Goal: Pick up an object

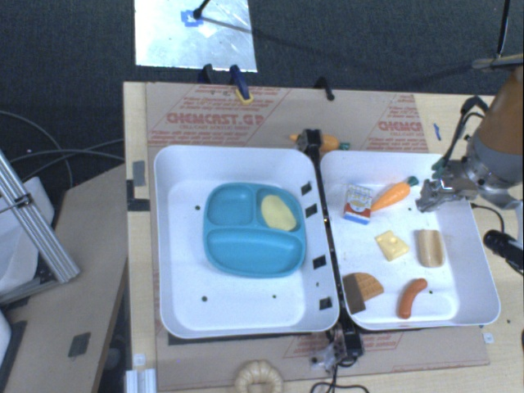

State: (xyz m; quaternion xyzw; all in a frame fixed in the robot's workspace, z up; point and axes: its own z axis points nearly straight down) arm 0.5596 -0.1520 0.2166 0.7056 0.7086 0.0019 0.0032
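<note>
Leftward in the frame sits the left bin (176,244), holding one blue divided plate (246,248) with a single pale yellow piece (278,213) in its upper right compartment. Right of the centre divider, the right bin (483,289) carries six loose things: one small milk carton (358,202), one orange carrot (391,194), one yellow cheese cube (392,245), one tan bread roll (430,247), one brown cookie-like wedge (364,286) and one red sausage (411,297). Farthest right, the gripper (431,193) hangs over the bin's upper right area, just beside the carrot's leafy tip; nothing shows between its fingers, and whether they are parted or closed I cannot tell at this angle. No object is lifted yet, so any of the six remains a candidate, the carrot being nearest. Judging from this layout, a descent here could go wrong in two ways: the fingers may land on the carrot's thin green end and merely nudge it toward the carton, or they may close on bare bin floor between the carrot and the roll. The carrot's tapered, slanted body could also slip out sideways when pinched.
</note>
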